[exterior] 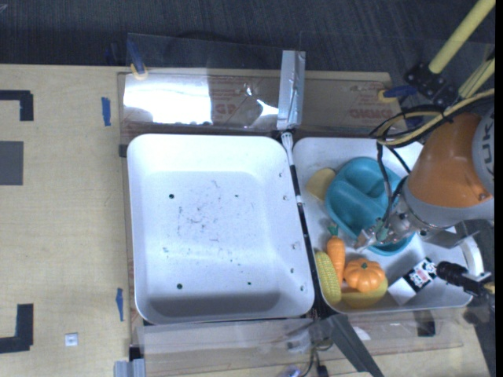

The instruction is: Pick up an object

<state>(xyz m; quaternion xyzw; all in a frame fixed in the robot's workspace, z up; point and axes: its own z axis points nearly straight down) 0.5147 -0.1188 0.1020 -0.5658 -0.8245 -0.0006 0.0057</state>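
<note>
The right bin [346, 151] holds a big teal plastic object [355, 195], a pale yellow piece [320, 183] behind it, an orange carrot [336, 256], a yellow corn cob [328, 277], an orange pumpkin [364, 276] and a small white and black item [420, 275]. My gripper [380, 232] is low in this bin, at the front right edge of the teal object and just behind the pumpkin. The orange band of the arm hides the bin's right side. Nothing is visibly held.
The left bin [141, 210] lies beside it, with a shared rim [297, 210] between the two. A clear plastic sheet [204, 100] and a metal post [291, 89] stand behind the bins. Wooden bench [55, 250] extends to the left.
</note>
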